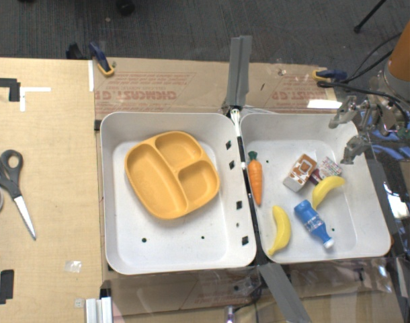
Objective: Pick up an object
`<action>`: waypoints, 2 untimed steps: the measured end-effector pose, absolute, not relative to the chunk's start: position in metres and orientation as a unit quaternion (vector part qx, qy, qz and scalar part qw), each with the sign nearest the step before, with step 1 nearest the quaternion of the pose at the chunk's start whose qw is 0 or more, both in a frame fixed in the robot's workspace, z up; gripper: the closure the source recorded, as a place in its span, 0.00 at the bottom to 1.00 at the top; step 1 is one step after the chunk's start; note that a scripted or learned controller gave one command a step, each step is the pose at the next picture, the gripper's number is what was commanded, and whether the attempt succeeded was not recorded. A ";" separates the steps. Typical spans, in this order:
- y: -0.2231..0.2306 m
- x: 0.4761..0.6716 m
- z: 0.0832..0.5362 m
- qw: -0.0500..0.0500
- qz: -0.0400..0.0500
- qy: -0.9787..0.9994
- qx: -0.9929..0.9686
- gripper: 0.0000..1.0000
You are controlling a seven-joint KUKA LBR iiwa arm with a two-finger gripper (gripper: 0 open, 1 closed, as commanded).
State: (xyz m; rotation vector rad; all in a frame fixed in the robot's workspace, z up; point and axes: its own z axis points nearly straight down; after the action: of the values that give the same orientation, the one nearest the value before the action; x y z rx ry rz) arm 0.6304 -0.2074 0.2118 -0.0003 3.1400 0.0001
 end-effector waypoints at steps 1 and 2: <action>-0.164 0.626 0.092 0.002 0.000 0.999 0.049 0.00; -0.156 0.603 0.091 0.001 0.000 0.998 0.055 0.00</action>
State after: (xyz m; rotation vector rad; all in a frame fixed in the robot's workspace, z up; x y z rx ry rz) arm 0.6033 -0.1561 0.0915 0.1727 3.1356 -0.0007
